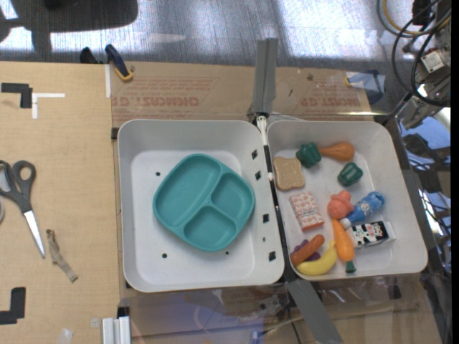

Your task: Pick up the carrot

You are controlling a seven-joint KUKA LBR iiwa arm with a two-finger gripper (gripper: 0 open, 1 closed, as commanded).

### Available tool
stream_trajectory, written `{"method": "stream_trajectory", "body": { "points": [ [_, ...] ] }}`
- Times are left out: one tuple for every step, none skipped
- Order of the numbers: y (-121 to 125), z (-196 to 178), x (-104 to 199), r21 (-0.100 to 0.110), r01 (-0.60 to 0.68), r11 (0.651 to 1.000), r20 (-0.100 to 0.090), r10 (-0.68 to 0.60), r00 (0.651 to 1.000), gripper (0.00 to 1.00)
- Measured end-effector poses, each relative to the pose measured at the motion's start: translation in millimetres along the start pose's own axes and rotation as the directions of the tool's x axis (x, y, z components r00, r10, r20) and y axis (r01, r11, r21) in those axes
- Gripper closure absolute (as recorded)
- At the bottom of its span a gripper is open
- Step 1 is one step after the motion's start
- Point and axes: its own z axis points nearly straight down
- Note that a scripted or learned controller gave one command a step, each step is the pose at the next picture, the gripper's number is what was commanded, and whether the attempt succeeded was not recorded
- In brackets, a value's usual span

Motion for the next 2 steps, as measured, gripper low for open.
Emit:
{"method": "stream_trajectory", "body": {
  "points": [
    [-1.0, -73.4, -3.2, 0.002, 0.213, 0.977, -0.001, -0.213, 0.977, 1.00],
    [-0.6, 3.7, -5.8, -0.003, 0.404, 0.915, 0.002, -0.404, 0.915, 1.00]
  ]
}}
